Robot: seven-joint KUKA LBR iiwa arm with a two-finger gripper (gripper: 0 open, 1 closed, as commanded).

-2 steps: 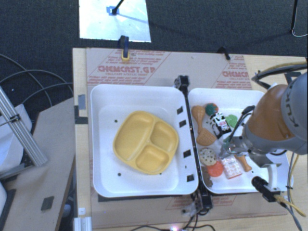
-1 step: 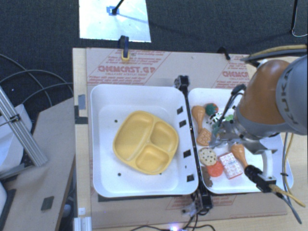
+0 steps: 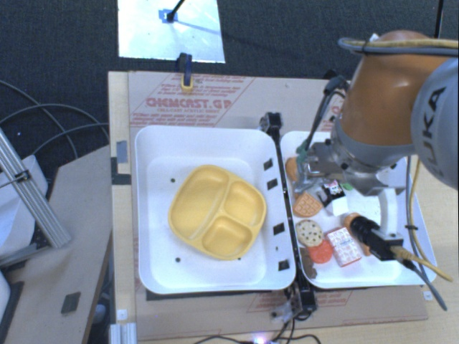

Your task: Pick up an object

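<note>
From my seat the arm [image 3: 387, 99] takes up the upper right, its orange band bulking over the right bin [image 3: 373, 272]. The 2 bins sit side by side, touching along a black centre strip. The left bin [image 3: 154, 156] holds 1 yellow plate [image 3: 217, 211] with 3 compartments, lying flat near the middle and turned a little askew. The gripper [image 3: 310, 172] hangs low over the far left part of the right bin; whether it is open or closed I cannot tell from here, and I see nothing held in it. The things to pick all lie in the right bin's left half. A pink box [image 3: 343, 246] with red dots lies tilted near the front. A waffle cracker [image 3: 307, 206] sits just below the gripper, a round cookie [image 3: 309, 232] in front of that, and a red disc [image 3: 322, 252] between cookie and box, touching both. An orange piece [image 3: 290, 168] lies by the bin's left wall, beside the gripper
</note>
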